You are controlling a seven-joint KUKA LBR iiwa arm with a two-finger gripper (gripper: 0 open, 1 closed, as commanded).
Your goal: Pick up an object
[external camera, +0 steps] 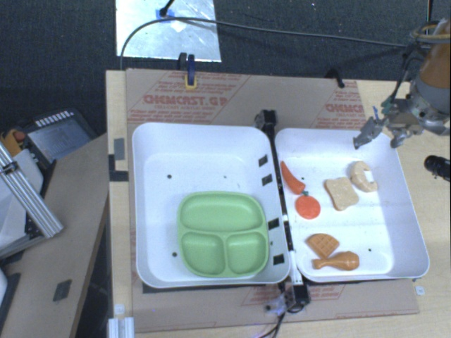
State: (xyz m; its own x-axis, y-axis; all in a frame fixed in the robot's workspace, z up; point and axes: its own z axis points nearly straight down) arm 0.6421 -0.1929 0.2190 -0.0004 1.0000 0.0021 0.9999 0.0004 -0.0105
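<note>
Toy food sits in the right bin [405, 210]: a carrot [292, 177], a tomato slice [307, 207], a slice of bread [341, 193], a pale bun [363, 177], a waffle [322, 244] and a drumstick [337, 261], while the left bin [162, 153] carries a green divided plate [222, 232]. Above the right bin's far corner hangs the gripper [381, 132], fingers spread apart with nothing between them, so this looks like the approach step. Next it needs to come in over one piece, the bun being nearest, drop straight down and close.
</note>
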